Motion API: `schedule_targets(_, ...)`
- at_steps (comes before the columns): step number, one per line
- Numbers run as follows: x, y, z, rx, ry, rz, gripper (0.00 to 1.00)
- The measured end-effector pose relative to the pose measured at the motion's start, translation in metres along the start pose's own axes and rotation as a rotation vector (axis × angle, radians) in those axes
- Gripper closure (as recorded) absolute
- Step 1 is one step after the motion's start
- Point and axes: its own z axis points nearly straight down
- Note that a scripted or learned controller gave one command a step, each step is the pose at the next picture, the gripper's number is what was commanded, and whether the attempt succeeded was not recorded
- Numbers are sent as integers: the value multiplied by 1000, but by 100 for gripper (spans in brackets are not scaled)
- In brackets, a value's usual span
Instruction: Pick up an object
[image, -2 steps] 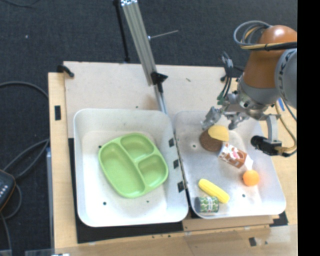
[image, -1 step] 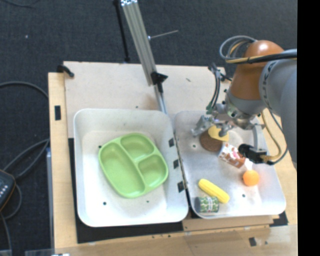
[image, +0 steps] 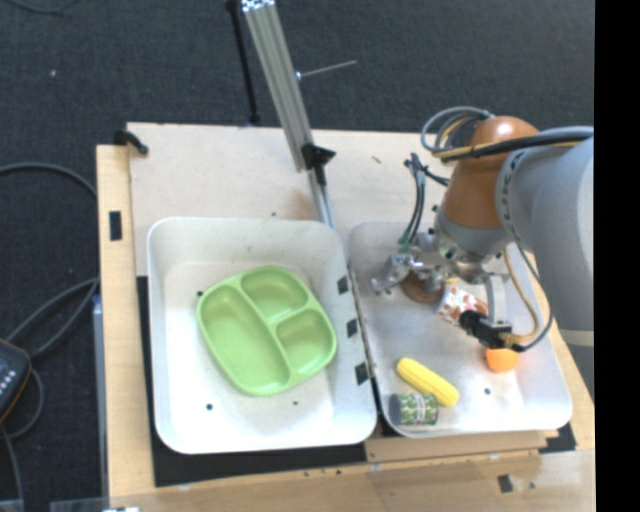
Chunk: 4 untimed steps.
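My gripper is low over the back left part of the right bin, below the arm's orange band. A brown round object lies right beside the gripper, partly under it. A red and white packet lies just to the right of that, under the wrist. Further forward lie an orange ball, a yellow corn cob and a small green can on its side at the bin's front edge.
The left bin holds a green divided plate. A slanted metal pole rises behind the bins. Cables loop around the wrist. The bins' shared rim runs just left of the gripper.
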Motion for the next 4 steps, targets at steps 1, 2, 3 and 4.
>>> schedule_targets(1, -1, 3, -16, -9, 0, 4, 100)
schedule_targets(2, -4, 6, -81, -14, 0, 0, 100)
schedule_targets(3, -6, 7, -128, -12, 0, -3, 100)
schedule_targets(4, 44, -15, -119, -5, 2, -6, 100)
